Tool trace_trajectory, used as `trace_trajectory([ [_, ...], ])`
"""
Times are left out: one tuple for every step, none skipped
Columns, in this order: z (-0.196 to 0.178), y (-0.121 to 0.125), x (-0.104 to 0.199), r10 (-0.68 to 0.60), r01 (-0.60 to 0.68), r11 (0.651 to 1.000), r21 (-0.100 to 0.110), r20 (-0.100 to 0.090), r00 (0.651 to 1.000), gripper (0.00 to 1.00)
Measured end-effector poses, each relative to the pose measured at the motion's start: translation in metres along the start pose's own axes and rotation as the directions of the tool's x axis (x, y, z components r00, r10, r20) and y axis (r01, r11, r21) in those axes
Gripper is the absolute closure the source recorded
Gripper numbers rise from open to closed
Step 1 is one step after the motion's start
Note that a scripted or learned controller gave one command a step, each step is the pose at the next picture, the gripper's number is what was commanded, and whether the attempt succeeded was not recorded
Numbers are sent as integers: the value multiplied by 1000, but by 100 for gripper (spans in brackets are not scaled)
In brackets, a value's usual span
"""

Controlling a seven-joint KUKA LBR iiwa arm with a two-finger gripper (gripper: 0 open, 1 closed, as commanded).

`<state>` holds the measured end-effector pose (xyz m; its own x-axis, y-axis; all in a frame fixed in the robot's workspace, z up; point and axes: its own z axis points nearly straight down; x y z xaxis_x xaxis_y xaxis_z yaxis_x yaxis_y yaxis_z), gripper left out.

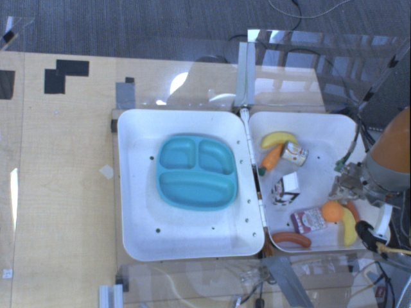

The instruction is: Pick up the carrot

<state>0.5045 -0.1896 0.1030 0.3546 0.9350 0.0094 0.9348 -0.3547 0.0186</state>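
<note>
Right bin (321, 124): carrot (271, 157) well apart from hand (341, 186); hand state unclear.

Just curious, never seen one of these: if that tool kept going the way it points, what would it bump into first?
Probably the orange just beneath the tool, though depth is hard to judge; the carrot lies well off that line.

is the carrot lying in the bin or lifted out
Lying in the bin. The carrot rests on the floor of the right bin below the banana, apart from the gripper.
</note>
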Motion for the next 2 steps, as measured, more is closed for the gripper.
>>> trace_trajectory([
  [-97,-24,24,50,-50,999,12,9,999,100],
  [-97,-24,23,49,-49,999,13,10,999,0],
])
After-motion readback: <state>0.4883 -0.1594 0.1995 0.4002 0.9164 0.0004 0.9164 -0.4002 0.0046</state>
